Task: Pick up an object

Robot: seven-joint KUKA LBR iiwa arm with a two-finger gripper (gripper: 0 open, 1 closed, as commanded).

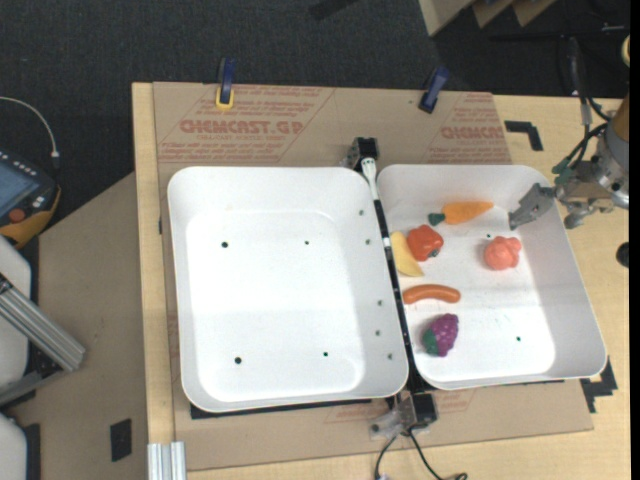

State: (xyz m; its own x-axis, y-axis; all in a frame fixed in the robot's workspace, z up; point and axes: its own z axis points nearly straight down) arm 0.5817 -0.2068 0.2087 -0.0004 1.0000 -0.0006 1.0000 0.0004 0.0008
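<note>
The right bin (560,298) holds several toy foods. An orange carrot (466,211) lies near its far side, with a red pepper (425,241) and a yellow banana piece (404,257) by the left wall. A pinkish-red strawberry (502,253) sits mid-right, a sausage (431,294) lies below the pepper, and a purple grape bunch (441,334) is near the front. My gripper (543,222) hangs over the bin's far right corner, open, with nothing between its fingers. It is up and to the right of the strawberry.
The left bin (200,268) stands beside the right one, and a black divider rail (385,258) runs between them. Both rest on a cardboard sheet (300,118) held by a yellow-and-blue clamp (226,84) and a blue clamp (434,88) at the back.
</note>
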